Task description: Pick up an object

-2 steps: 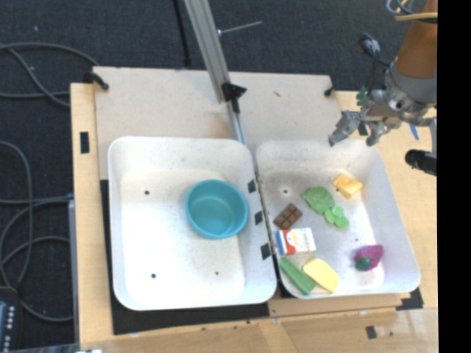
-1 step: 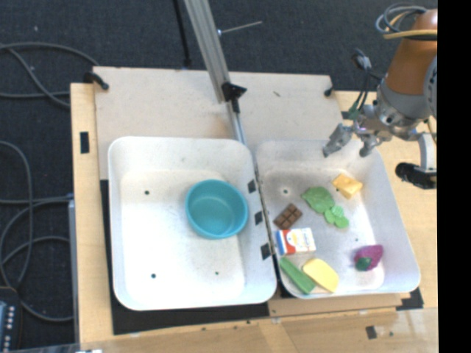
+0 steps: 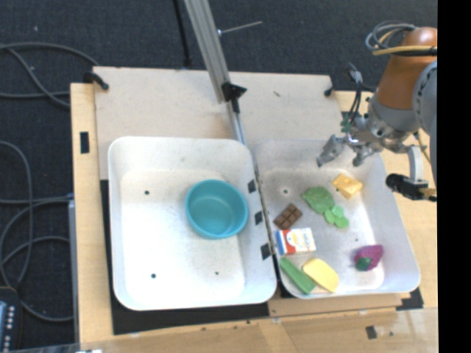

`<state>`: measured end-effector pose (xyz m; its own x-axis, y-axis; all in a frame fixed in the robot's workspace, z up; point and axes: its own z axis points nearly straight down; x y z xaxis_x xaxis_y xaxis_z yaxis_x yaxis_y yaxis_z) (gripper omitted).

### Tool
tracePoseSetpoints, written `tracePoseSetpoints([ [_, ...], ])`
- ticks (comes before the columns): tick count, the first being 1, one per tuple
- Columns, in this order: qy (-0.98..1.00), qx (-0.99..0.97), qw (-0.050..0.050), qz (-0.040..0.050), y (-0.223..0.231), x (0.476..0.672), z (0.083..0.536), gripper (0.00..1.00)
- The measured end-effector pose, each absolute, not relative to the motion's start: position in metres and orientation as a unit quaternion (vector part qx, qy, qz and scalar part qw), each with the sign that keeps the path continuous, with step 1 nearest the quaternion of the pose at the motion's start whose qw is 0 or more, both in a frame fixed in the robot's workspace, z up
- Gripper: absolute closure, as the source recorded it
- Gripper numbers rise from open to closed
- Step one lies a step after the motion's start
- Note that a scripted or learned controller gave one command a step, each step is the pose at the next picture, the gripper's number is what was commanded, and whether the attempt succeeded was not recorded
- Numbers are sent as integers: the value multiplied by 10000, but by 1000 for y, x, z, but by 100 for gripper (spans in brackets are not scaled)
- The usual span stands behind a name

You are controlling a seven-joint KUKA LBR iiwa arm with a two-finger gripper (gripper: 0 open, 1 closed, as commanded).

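- The end effector (image 3: 344, 153) hangs spread apart, holding nothing, over the right bin (image 3: 397, 219).
- The yellow block (image 3: 347, 185) sits just below it.
- It could slip away if pinched on a corner.

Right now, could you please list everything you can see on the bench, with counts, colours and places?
bins: 2, white, side by side on the bench
bowl: 1, teal, in the left bin near its right side
yellow block: 1, yellow, right bin, upper part, below the gripper
green pieces: a cluster, green, right bin, middle
brown bar: 1, brown, right bin, left of the green cluster
carton: 1, white with red and blue, right bin, lower left
green stick: 1, green, right bin front edge
yellow slab: 1, yellow, beside the green stick
purple item: 1, purple, right bin, lower right
gripper: 1, grey, open, above the right bin's far edge, holding nothing
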<state>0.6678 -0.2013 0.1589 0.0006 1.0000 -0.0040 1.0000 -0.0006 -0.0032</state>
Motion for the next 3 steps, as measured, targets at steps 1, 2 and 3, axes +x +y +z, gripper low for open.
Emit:
tracePoseSetpoints([
  [1, 7077, 7065, 42, -12, -202, 670, 174, 100],
  [2, 7076, 7066, 39, 23, -209, 670, 238, 100],
  [3, 7072, 7070, 9, -18, -210, 670, 206, 100],
])
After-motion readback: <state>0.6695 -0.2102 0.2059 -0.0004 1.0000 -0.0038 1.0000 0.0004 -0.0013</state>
